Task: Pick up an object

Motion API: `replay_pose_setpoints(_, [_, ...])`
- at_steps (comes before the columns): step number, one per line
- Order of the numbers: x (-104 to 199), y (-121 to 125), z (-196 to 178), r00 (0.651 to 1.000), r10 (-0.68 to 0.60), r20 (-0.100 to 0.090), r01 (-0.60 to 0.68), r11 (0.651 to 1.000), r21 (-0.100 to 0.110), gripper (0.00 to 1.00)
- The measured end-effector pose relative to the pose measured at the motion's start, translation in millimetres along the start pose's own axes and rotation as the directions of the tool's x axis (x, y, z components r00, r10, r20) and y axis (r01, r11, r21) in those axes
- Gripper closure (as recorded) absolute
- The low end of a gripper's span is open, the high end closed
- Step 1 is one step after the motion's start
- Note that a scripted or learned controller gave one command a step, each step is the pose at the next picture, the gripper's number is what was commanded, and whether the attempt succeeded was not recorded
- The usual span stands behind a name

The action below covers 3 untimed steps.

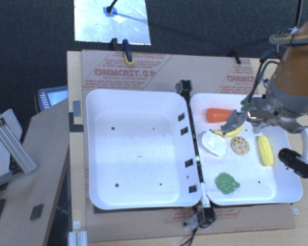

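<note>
Since all items lie in right bin [292, 191], arm reaches there. Near: green piece [227, 183]; then cookie [239, 146], corn [265, 150], white piece [213, 143]. Gripper [231, 126] low over banana [232, 132], likely target; finger state: cannot tell. Beyond: carrot [218, 115].

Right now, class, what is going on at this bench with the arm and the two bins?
A grey and orange robot arm reaches in from the right over the right bin. Its gripper hangs low over a banana, beside a carrot. A white piece, cookie, corn cob and green lettuce lie nearby. Nothing is visibly lifted yet.
</note>
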<state>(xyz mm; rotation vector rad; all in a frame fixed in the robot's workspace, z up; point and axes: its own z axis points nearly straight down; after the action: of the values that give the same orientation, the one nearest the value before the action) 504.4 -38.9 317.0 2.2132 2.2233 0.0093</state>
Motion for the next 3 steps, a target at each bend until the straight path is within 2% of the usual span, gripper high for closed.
replay_pose_setpoints(1, [26.8,-19.4,79.2,1.000,0.001,0.000,-0.001,1.000,0.013,0.00])
replay_pose_setpoints(2, [-34.2,-16.5,-49.0,1.000,0.008,0.005,-0.008,1.000,-0.008,0.00])
replay_pose_setpoints(3, [27.6,-16.8,-18.8,1.000,-0.006,-0.001,0.006,1.000,0.006,0.00])
